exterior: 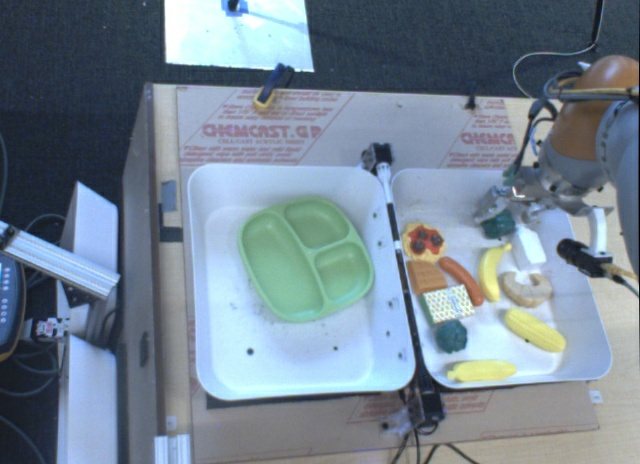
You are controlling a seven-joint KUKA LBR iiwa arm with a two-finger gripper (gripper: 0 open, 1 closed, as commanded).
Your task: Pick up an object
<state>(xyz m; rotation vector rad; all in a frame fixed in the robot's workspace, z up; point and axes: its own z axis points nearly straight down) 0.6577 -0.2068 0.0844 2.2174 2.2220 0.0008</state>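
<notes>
Grey arm's two-finger gripper [503, 207] hangs over right white bin [600, 352], small dark-green toy piece [497, 222] just under tips. Jaws: can't tell if spread or pinching. Yellow plastic banana [489, 272] nr, below.

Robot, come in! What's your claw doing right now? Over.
Gripper low over right bin's far end, by a dark green toy. Grasp unconfirmed. Banana and white block crowd close.
</notes>
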